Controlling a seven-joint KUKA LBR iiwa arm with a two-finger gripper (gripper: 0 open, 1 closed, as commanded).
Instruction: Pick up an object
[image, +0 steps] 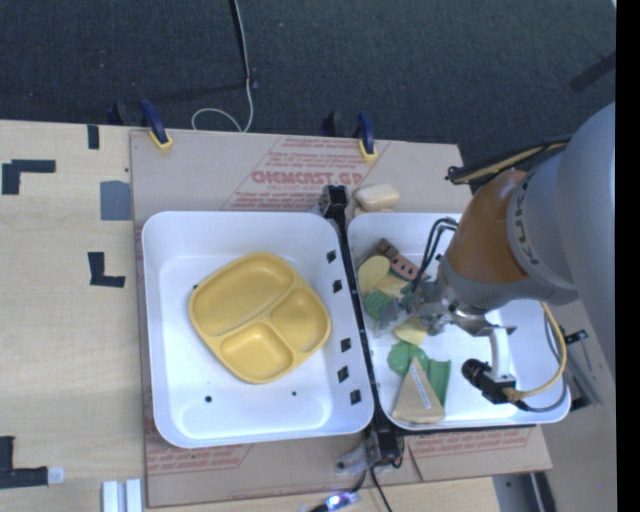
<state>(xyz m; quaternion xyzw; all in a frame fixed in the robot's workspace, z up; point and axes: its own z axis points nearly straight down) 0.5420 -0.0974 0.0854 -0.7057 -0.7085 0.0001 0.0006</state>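
Hovering: fingers (418, 312) low over toy food pile (392, 300), right bin (540, 405)

A yellow divided tray (261, 316) is seen lying flat in the left bin (160, 300), turned at an angle, its three compartments facing up. In the right bin (540, 408), small pieces are bunched near the divider: a pale yellow round piece (373, 271), a brown block (401, 266) just beside it, green bits (401, 356) lower down, and a tan wedge (421, 393) laid near the front wall.
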